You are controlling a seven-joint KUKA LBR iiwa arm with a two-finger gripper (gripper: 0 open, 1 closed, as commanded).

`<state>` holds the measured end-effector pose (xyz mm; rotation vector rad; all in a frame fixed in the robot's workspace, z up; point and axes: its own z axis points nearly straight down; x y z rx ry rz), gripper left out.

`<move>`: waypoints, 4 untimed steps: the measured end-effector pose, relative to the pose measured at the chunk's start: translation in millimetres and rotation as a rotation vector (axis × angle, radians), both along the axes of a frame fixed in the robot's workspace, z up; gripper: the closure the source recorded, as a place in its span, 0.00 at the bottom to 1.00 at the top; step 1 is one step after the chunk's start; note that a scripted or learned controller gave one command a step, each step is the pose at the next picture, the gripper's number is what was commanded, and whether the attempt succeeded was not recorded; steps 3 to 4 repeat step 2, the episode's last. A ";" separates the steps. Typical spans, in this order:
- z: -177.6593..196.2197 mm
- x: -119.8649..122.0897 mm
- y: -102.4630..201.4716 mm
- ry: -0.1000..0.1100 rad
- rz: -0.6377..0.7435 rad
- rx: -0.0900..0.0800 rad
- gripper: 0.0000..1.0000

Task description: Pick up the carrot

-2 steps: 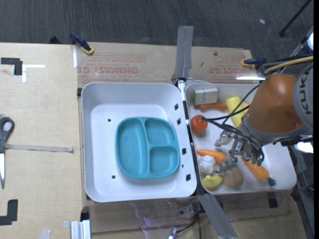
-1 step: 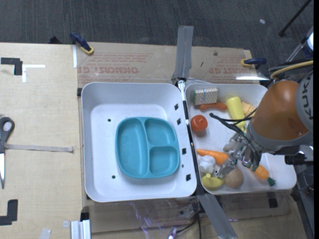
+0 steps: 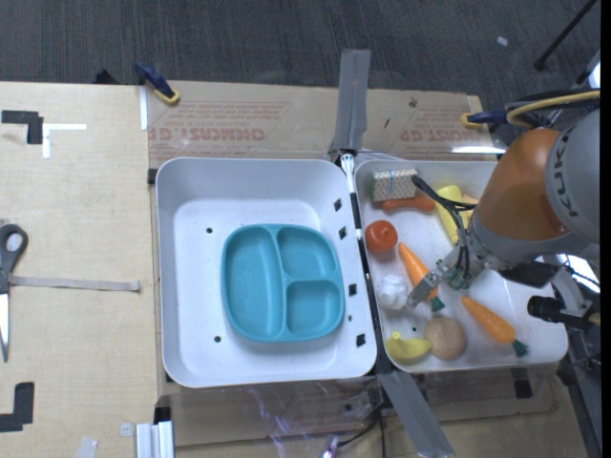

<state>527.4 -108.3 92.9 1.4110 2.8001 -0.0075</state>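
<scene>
A: What's taking up the most room on the bench?

B: Two white bins are sitting side by side. The left bin (image 3: 181, 284) is holding a teal divided plate (image 3: 284, 281), lying flat near its middle. The right bin (image 3: 544, 351) is carrying all the small things.

A: And the arm?

B: The grey arm (image 3: 535, 194) with its orange band is reaching in from the right and hanging over the right bin. Its gripper (image 3: 427, 292) is pointing down and to the left, hovering low near the bin's middle.

A: Is it gripping anything?

B: I cannot tell how far the fingers are standing apart; they are small and dark against the clutter. Nothing is showing clearly between them.

A: Where is the carrot lying?

B: One carrot (image 3: 413, 265) is lying slantwise just beside the gripper's tip, its lower end seeming to touch it. A second carrot (image 3: 491, 322) is lying to the right, near the bin's front edge.

A: What else is sitting in there?

B: A brush (image 3: 395, 187) is resting at the back, with a yellow banana-like piece (image 3: 449, 213) near it. A red tomato (image 3: 381, 236) is sitting just left of the first carrot. A white lump (image 3: 391, 291) is lying below that, and a brown round thing (image 3: 445, 338) and a yellow piece (image 3: 408, 349) are sitting at the front.
</scene>
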 end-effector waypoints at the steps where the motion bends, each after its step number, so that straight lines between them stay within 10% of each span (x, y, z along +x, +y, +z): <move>1: 9.4 1.9 1.8 -0.003 0.004 0.002 1.00; 2: 98.5 -15.4 64.1 0.001 -0.375 0.006 1.00; 4: 98.5 -15.4 64.1 0.001 -0.375 0.006 1.00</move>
